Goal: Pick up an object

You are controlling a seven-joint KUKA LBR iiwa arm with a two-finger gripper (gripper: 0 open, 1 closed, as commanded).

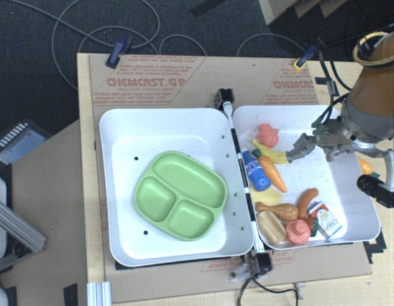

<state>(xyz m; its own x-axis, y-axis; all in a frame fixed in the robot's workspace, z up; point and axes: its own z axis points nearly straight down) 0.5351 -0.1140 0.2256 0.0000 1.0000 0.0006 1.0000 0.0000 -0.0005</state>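
Note:
The right bin point(350, 203) holds several toy foods: a pink piece point(268, 134), a yellow banana point(271, 153), a blue bottle point(255, 171), an orange carrot point(273, 174), a reddish sausage point(308, 199), a brown drumstick point(278, 210), a bun point(270, 227), a red piece point(298, 231) and a small carton point(326, 221). My gripper point(315, 152) hovers over the bin's upper middle, open, with nothing between its fingers. Its left finger point(299, 148) points toward the banana's right end, and bare bin floor lies under it.
In the left bin point(120, 132) lies a green divided plate point(180, 195). A small orange item point(365, 166) sits near the right bin's right wall, beside a black fitting point(374, 187). Black clips point(224, 97) join the bins at the centre ridge.

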